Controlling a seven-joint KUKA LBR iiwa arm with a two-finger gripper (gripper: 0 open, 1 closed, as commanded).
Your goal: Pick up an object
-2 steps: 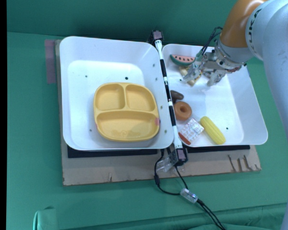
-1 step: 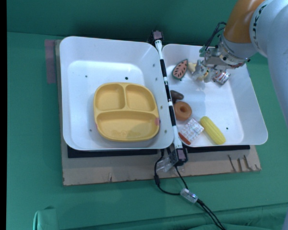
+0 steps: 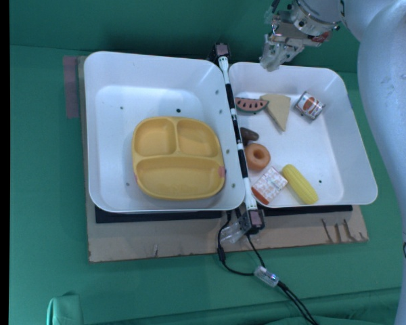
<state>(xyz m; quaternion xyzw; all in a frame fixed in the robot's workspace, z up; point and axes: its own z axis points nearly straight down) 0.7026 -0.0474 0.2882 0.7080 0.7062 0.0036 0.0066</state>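
Note:
My gripper (image 3: 276, 58) hangs above the far rim of the right bin (image 3: 338, 137), well above the objects, with nothing visible between its fingers. In that bin lie a watermelon slice (image 3: 251, 104), a tan wedge of cheese or bread (image 3: 279, 110), a small can (image 3: 309, 105), a dark brown piece (image 3: 248, 135), a donut (image 3: 258, 156), a corn cob (image 3: 300, 183) and a small printed box (image 3: 268, 185). The wedge and watermelon slice sit closest below the gripper.
The left bin (image 3: 111, 80) holds a yellow divided plate (image 3: 178, 158). A black-and-white striped bar (image 3: 233, 120) runs between the bins. Cables (image 3: 257, 266) trail off the cardboard at the front. The grey arm (image 3: 386, 114) runs down the right side.

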